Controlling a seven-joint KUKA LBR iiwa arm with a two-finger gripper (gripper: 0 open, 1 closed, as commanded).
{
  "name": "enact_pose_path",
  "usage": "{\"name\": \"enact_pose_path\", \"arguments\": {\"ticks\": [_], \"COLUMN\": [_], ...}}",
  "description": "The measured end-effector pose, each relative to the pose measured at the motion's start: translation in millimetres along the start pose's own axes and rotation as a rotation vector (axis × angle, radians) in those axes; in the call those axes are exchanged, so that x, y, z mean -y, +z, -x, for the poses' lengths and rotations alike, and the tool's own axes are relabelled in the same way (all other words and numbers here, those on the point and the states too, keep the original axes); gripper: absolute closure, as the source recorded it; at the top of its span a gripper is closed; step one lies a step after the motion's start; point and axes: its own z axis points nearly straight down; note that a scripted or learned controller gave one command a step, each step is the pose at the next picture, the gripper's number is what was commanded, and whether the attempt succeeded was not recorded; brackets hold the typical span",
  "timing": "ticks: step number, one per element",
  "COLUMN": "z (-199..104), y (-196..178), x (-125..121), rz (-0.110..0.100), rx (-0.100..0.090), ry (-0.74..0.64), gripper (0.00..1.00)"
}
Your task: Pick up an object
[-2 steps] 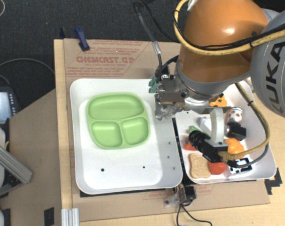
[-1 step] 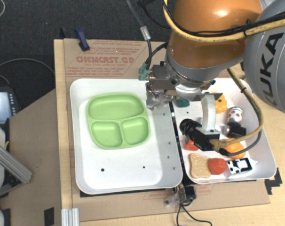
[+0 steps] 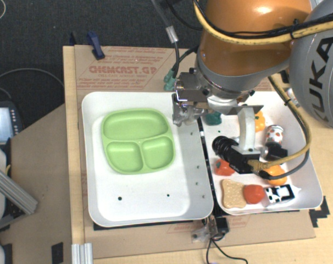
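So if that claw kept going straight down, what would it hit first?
The gripper would likely meet bare floor of the left bin, by its right wall, beside the green plate; depth is unclear.

Bright overhead light, glare on the orange band (image 3: 254, 10), soft shadows, mild blur.

arm (image 3: 254, 32) low, gripper (image 3: 206, 110) downward
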Motion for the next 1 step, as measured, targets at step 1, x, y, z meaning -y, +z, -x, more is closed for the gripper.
{"name": "enact_pose_path", "arguments": {"ticks": [1], "z": [-0.5], "y": [-10.2], "x": [-0.4], "rz": [0.002], "rx": [-0.001], "ry": [0.0], "gripper": [1.0]}}
